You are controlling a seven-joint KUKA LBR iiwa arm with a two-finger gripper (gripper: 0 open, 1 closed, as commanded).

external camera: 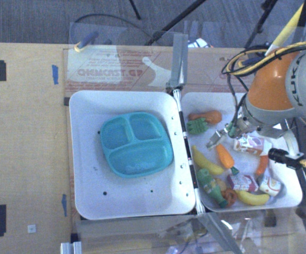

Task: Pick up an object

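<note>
- In the right half of the frame, the right bin (295, 194) holds a jumble of toy food, and the arm (279, 89) comes in above it from the upper right.
- The gripper (222, 136) hangs low over the upper middle of that bin, pointing toward the lower left; its 2 fingers (214, 141) stand apart with nothing between them.
- Just below and right of the fingertips lies an orange carrot (225, 156), close to them but apart.
- Toward the bin's top edge sit a green toy (197, 126) and an orange piece (209, 116), touching each other.
- A yellow banana (206, 163) lies along the bin's left side, and a second banana (253, 197) lies near its bottom edge.
- A small white and red carton (249, 144) rests right of the gripper; another packet (242, 182) lies lower down, between the carrot and the second banana.
- In the centre of the frame, the left bin (86, 189) carries a blue divided plate (136, 144) with 3 compartments.
</note>
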